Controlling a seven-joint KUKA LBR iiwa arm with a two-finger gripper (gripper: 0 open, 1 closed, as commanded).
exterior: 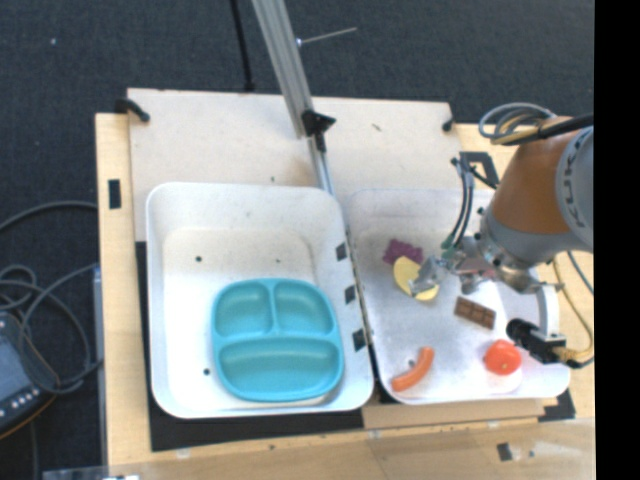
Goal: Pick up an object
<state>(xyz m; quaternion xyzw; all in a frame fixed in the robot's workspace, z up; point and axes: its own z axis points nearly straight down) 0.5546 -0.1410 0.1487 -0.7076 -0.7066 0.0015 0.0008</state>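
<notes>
two bins lie under me, and my claw (437, 271) hangs low in the right bin (385, 223); i cannot tell how it is set. touching its tip is the yellow piece (410, 279), with the purple block (401, 251) just beyond that. near my wrist lies the brown bar (475, 313). farther toward the front rim sit the red ball (503, 357) and the orange carrot (414, 368). well away, in the left bin (180, 228), rests the teal divided plate (276, 339).
</notes>
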